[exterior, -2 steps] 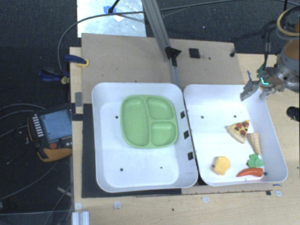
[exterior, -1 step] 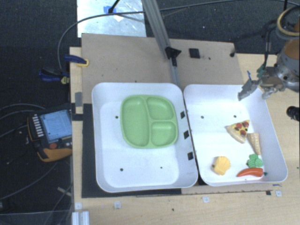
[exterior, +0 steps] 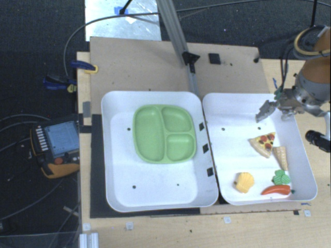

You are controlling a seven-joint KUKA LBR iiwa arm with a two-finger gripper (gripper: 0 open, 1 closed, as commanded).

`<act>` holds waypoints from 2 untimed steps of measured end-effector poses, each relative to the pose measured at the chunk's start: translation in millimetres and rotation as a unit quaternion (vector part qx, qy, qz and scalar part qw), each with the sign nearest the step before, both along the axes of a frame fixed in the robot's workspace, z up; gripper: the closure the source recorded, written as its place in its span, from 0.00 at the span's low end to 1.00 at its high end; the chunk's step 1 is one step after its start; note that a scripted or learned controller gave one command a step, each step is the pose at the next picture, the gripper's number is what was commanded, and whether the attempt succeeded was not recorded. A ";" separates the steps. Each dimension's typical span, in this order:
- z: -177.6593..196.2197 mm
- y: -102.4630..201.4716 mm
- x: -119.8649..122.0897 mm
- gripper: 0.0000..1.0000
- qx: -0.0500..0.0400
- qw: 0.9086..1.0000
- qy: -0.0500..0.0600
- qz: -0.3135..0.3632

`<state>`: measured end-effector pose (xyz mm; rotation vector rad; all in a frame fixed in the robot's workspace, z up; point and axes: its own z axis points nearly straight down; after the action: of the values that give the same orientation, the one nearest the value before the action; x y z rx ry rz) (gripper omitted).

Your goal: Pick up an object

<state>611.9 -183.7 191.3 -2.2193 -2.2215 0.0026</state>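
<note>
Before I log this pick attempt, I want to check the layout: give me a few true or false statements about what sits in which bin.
1. The green divided plate lies in the left bin. True.
2. The pizza slice lies on the green plate. False: it lies in the right bin.
3. The gripper hangs over the right bin. True.
4. The corn sits in the left bin. False: right bin, near its front.

My bench (exterior: 145, 66) is a tan board carrying 2 shallow white bins side by side: the left bin (exterior: 119, 190) and the right bin (exterior: 227, 112), their inner edges touching.
</note>
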 end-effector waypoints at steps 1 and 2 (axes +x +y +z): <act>-41.9 -2.1 -2.1 0.00 0.000 1.000 -0.001 0.000; -101.0 -5.2 4.8 0.00 0.000 1.000 -0.001 0.001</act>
<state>616.7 -188.9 90.4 -2.2195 -2.2239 0.0012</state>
